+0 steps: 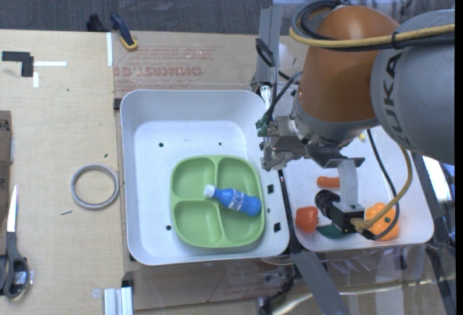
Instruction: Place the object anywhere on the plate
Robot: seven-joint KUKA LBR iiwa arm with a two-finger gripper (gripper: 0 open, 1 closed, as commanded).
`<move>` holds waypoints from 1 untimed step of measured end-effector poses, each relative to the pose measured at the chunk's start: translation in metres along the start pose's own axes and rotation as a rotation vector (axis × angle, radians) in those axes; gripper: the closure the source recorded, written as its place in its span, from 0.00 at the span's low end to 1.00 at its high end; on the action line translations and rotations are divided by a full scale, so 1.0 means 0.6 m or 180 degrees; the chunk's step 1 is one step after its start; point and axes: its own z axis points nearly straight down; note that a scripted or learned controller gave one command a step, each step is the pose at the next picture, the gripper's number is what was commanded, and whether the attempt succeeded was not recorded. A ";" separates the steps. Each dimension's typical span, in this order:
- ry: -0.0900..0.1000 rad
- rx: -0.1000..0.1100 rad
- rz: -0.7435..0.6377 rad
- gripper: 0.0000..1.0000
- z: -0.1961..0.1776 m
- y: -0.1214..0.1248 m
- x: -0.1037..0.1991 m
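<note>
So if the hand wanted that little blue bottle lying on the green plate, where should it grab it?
Probably around the blue body, coming straight down from above. The bottle lies on its side across the divided green plate, white cap toward the left, so its long sides are exposed. Fingers closing across the width, at right angles to its length, should fit; the narrow cap end looks likelier to slip.

"KUKA" letters on grey arm (427, 89)

A small blue bottle (235, 199) with a white cap lies sideways on the green plate (197, 227) — across its dividers
</note>
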 end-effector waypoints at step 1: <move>0.0000 0.0000 0.0000 0.00 0.000 0.000 0.000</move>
